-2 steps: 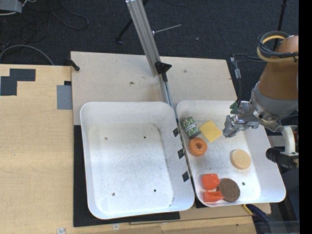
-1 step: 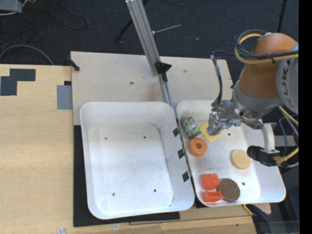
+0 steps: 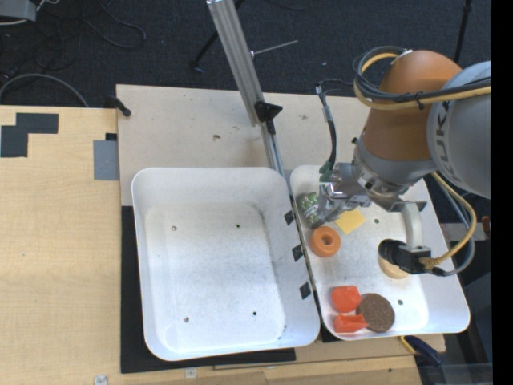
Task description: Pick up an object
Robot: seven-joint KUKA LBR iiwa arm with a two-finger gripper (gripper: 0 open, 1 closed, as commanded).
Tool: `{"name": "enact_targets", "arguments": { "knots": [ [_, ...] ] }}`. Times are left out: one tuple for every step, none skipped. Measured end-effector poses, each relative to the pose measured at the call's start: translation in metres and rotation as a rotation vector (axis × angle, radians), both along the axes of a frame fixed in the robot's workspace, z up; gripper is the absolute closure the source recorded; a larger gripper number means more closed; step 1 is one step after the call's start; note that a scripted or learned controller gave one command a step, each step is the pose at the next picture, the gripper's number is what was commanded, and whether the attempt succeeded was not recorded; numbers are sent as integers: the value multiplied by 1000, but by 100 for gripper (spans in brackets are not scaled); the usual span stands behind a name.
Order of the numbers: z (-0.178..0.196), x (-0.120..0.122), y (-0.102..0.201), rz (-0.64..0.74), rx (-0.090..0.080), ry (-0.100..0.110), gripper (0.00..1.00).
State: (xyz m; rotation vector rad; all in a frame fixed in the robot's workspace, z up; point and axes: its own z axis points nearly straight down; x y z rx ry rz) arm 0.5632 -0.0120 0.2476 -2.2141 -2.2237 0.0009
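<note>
My gripper (image 3: 327,207) reaches down into the right bin (image 3: 449,315) near its left wall. It hangs just above an orange ring-shaped object (image 3: 325,241) and beside a small green and white object (image 3: 308,204). A yellow flat piece (image 3: 350,222) lies just right of the gripper. Nearer the front of the bin lie two red-orange blocks (image 3: 346,298) and a brown round disc (image 3: 376,312). A tan round object (image 3: 391,261) sits at the right, partly hidden by a black cable fitting. Nothing shows between the fingers.
The large left bin (image 3: 152,215) stands beside the right one, with black clips along the shared wall. A slanted aluminium bar (image 3: 240,62) rises behind the bins. The arm's big orange and grey body (image 3: 417,127) overhangs the right bin's rear.
</note>
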Motion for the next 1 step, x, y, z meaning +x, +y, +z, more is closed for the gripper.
{"name": "enact_targets", "arguments": {
  "knots": [
    [-18, -2, 51, -1, 0, 4, 100]
  ]
}}
